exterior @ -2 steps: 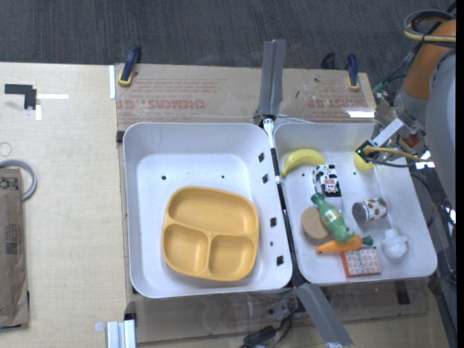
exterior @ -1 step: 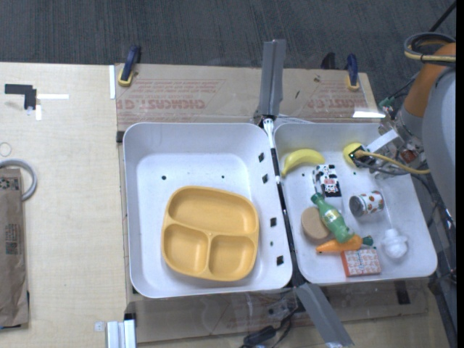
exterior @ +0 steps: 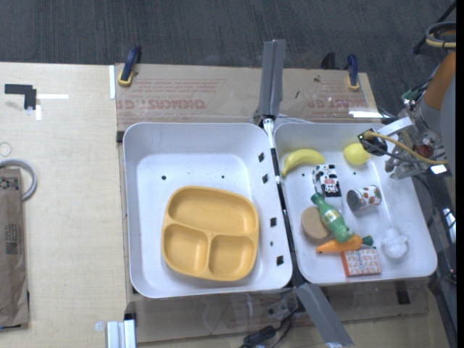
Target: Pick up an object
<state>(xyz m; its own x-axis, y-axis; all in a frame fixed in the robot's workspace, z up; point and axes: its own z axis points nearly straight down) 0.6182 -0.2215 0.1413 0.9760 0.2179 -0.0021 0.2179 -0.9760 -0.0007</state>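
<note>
The right bin holds a banana, a yellow lemon, a small black-and-white toy, a little can on its side, a green bottle lying across a brown disc, an orange carrot, a red patterned box and a clear cup. My gripper hangs over the bin's right rim, to the right of the lemon and above the can, with nothing visibly in it.
The left bin holds a yellow divided plate. A grey divider post rises between the bins. Blue clamps pin cardboard behind them. A brown bag lies on the far left bench.
</note>
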